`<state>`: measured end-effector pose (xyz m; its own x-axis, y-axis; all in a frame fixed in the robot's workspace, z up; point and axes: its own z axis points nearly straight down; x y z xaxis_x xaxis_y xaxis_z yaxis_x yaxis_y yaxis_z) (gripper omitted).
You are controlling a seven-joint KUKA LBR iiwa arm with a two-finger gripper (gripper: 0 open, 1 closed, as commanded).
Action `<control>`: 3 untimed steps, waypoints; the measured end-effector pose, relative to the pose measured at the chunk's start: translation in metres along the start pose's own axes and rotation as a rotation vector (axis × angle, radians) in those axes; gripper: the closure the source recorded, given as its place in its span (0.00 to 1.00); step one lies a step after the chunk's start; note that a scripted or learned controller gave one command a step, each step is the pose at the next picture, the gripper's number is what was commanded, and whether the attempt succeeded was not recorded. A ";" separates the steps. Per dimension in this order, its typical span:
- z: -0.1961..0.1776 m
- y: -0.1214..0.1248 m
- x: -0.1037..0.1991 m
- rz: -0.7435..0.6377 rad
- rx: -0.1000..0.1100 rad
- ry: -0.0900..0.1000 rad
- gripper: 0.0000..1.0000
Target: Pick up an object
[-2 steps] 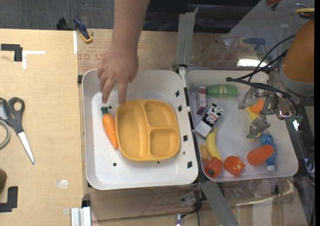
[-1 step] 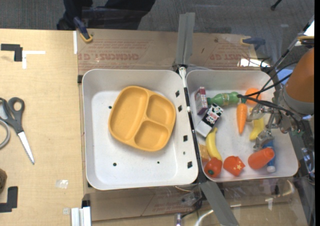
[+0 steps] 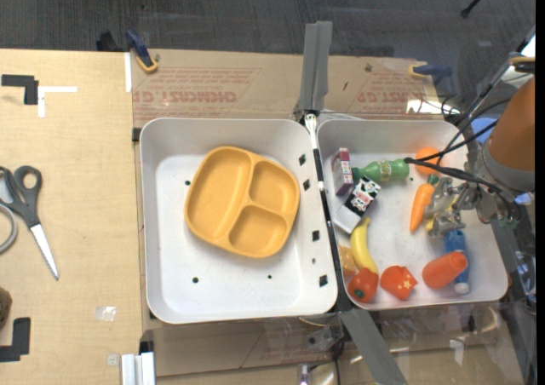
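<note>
The right bin (image 3: 477, 140) holds several toy foods. My gripper (image 3: 445, 211) hangs low over its right side. It is just right of an orange carrot (image 3: 419, 204) and directly above a blue object (image 3: 456, 241). An orange-red toy (image 3: 446, 270) lies below that, near the front wall. Further left are a red tomato-like piece (image 3: 398, 282), a red pepper (image 3: 362, 286), a yellow banana (image 3: 361, 247), a black-and-white box (image 3: 364, 196), a green bottle (image 3: 383, 171) and a maroon box (image 3: 343, 167). Nothing is visibly lifted.
The left bin (image 3: 162, 230) holds a yellow divided plate (image 3: 243, 201). Scissors (image 3: 32, 217) lie on the wooden bench at far left. Black cables (image 3: 451, 172) run from the arm across the right bin's back corner. A small orange piece (image 3: 426, 156) sits near the back wall.
</note>
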<state>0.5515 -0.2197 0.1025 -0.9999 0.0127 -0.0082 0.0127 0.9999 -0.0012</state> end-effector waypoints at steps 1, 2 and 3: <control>-0.111 0.086 -0.022 0.158 -0.001 0.004 1.00; 0.010 0.055 0.022 -0.029 -0.001 0.006 1.00; 0.010 0.055 0.022 -0.030 -0.001 0.006 0.00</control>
<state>0.5302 -0.1643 0.0921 -0.9999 -0.0170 -0.0023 -0.0170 0.9999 -0.0002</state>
